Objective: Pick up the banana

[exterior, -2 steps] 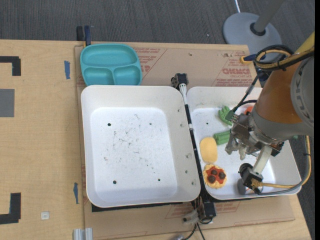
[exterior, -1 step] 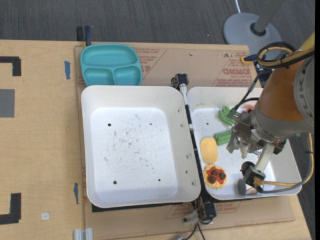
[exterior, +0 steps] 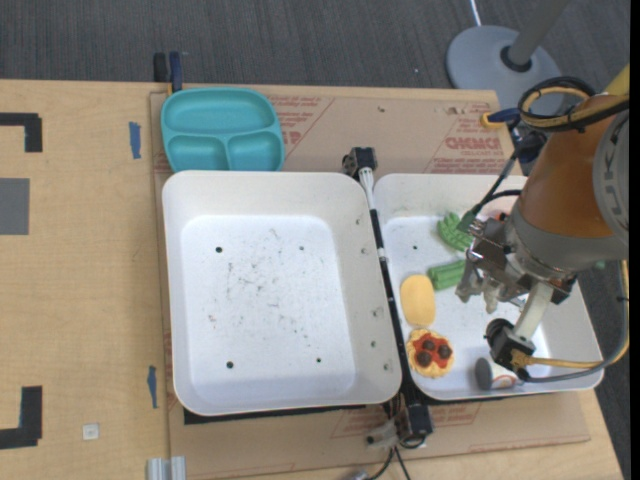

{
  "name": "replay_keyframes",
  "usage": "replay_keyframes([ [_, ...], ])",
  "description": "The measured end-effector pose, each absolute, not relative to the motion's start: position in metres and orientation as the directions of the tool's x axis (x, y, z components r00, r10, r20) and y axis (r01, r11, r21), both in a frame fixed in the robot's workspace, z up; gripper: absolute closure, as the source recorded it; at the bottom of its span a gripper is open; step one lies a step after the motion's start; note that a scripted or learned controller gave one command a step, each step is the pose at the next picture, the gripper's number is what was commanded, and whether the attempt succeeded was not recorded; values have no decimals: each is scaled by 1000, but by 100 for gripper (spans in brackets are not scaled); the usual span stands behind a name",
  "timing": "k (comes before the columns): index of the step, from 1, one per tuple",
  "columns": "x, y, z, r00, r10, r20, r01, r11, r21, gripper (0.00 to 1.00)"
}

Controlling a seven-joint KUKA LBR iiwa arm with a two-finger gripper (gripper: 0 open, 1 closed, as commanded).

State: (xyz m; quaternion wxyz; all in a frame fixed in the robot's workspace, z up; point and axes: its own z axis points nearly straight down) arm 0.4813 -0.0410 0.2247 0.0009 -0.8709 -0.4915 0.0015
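The banana is a short, rounded yellow piece lying in the right bin near its left wall. My gripper hangs over the middle of that bin, just right of the banana and apart from it. The grey wrist and orange band above it hide part of the bin's right side. Nothing shows in the gripper.
A green toy lies at the back of the right bin and a green stick just above the banana. A small tart with berries and a grey piece sit near the front wall. The left bin adjoins; a teal divided tray stands behind it.
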Motion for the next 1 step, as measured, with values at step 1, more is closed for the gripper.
replay_keyframes([
  [1, 482, -41, 235, 516, 857, -2, 857, -516, -1, 100],
])
